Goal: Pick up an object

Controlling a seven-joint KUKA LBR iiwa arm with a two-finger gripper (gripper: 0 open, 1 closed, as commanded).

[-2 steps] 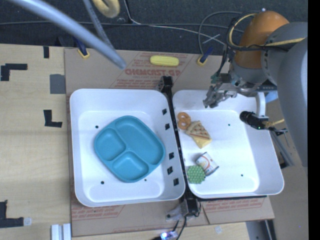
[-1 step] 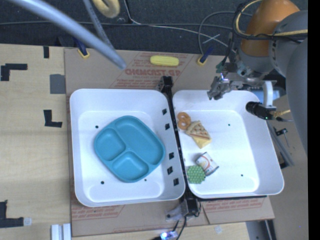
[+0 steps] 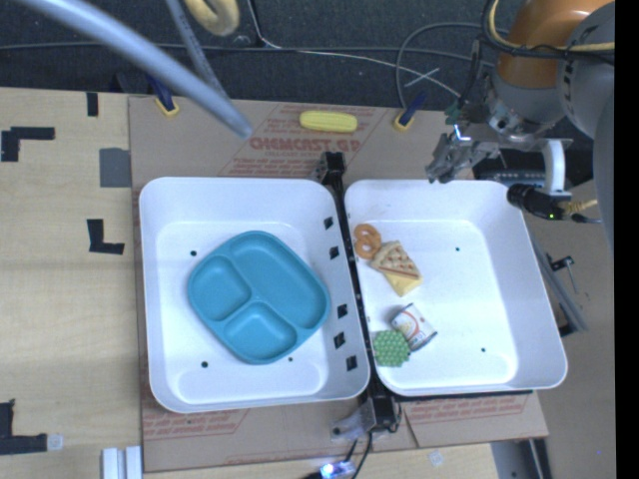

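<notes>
Camera view looks down on the surface (image 3: 60,267) with two white bins side by side. Left bin (image 3: 170,208) has a blue divided plate (image 3: 258,295) lying flat in it. Right bin (image 3: 499,267) holds the small stuff, all bunched near its left wall: a little pretzel (image 3: 366,239), a waffle-looking wedge (image 3: 396,266) just beside it, then a small can (image 3: 412,326) lower down, touching a green round thing (image 3: 390,347). The pincer (image 3: 446,163) hovers over the far edge of the right bin, well apart from those items, with nothing between its fingers; can't tell if they're apart or together. A yellow banana-like piece (image 3: 328,122) lies on the cardboard (image 3: 280,148) behind the bins.
</notes>
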